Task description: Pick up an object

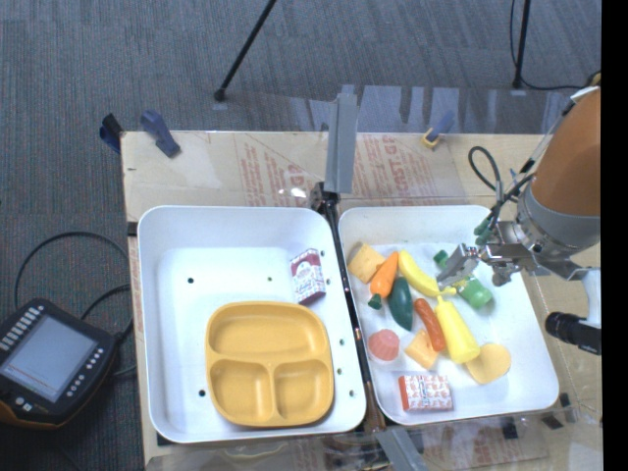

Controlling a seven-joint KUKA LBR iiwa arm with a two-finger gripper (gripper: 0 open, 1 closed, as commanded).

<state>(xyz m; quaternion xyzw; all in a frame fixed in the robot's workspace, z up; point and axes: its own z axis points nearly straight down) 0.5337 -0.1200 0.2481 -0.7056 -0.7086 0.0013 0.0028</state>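
The right bin (520, 381) holds several toy foods: a yellow block (365, 261), an orange carrot (385, 275), a banana (420, 275), a dark green pepper (400, 304), a red sausage (429, 324), a yellow corn cob (454, 330) and a red-white box (426, 392). My gripper (478, 268) hangs over that bin's right half, open, with its fingers spread just above a round green piece (478, 294). Nothing sits between the fingers.
A pink round slice (384, 343), a cheese wedge (422, 349) and an orange-yellow round piece (489, 363) lie toward the bin's front. The left bin (167, 263) holds a yellow divided plate (269, 363) and a small red-white carton (308, 275). A pendant (44, 356) lies at the left.
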